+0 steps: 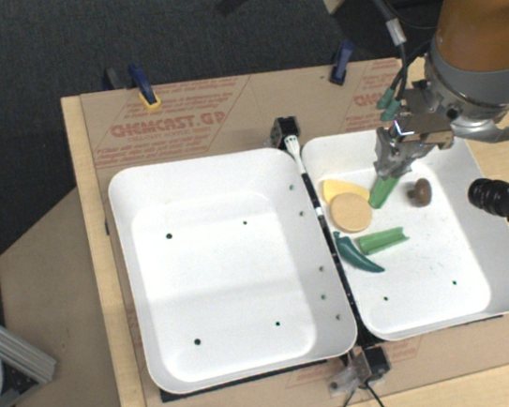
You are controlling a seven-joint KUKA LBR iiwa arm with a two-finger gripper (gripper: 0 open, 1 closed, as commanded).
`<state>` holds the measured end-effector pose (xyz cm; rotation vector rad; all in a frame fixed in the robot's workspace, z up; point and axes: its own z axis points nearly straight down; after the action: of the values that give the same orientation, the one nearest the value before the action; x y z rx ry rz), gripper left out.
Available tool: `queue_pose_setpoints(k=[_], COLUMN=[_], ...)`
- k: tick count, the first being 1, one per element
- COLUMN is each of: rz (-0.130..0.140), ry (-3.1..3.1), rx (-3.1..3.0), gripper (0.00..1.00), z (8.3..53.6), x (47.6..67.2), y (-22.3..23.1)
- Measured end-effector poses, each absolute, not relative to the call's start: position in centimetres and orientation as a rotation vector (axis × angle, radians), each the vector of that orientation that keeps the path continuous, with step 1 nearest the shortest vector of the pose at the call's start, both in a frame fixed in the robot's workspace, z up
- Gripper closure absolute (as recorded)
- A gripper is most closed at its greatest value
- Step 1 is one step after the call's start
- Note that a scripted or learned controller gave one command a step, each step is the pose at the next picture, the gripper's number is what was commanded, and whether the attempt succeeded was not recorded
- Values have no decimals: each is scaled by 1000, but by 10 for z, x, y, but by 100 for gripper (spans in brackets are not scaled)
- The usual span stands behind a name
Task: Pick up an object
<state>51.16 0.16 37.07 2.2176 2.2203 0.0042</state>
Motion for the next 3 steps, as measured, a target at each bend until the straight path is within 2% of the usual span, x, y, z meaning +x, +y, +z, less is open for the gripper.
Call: queue_pose_setpoints(k=[1,2,3], rz=[3,6,5], ry=[2221,2219,2220], rx=[2218,2215,2216], gripper=[0,100,0], z=[370,381,380], x=[512,512,512], y=[2,2,2])
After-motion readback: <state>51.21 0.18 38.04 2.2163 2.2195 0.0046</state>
